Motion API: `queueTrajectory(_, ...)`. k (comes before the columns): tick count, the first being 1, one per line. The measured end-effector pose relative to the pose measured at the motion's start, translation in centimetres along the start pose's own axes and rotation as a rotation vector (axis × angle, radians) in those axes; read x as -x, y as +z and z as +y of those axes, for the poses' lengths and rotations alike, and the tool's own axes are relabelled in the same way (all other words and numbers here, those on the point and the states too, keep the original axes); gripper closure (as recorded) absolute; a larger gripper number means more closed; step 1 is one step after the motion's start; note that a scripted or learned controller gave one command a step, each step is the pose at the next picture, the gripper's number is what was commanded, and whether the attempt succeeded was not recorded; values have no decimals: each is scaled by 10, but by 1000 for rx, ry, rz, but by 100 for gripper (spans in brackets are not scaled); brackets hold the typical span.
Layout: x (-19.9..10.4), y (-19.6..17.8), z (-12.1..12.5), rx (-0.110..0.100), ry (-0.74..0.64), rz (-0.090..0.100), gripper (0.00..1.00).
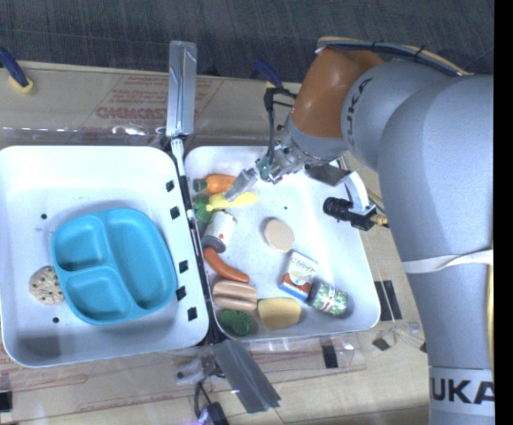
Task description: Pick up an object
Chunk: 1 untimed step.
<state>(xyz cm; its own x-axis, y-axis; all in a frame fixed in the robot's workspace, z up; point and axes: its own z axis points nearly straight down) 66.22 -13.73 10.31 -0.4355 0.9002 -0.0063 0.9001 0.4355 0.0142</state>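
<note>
The right bin (355,237) holds several toy foods. Along its left wall lie an orange carrot (219,183), a yellow banana-like piece (237,201), a green piece (201,209) and a small can (221,229). A tan oval (279,234) lies mid-bin. My gripper (244,181) reaches down at a slant from the orange wrist into the bin's upper left corner. Its tip is right above the yellow piece and beside the carrot. I cannot see anything held in it.
A small carton (299,273), a green can (330,299), a yellow lump (279,312), a hot dog (234,295) and an orange sausage (225,266) crowd the right bin's front. The left bin (17,175) holds a blue divided plate (112,262) and a cookie (47,285).
</note>
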Motion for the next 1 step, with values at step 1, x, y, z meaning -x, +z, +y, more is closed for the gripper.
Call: queueTrajectory(1,-29,-1,15,0,-102,-12,0)
